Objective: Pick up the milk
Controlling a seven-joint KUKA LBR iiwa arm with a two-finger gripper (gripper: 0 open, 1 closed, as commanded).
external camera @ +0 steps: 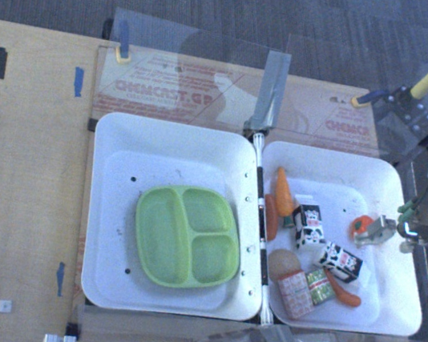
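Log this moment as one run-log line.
stage: approach | gripper: over right bin, beside orange item | milk cartons: lying in bin, not held | left bin: green tray

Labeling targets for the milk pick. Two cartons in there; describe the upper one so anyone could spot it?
Look in the right bin, next to the bin holding the green tray. Just right of the carrot near the divider stands a small cow-patterned milk carton. Its twin, the second carton, lies lower right, tipped over.
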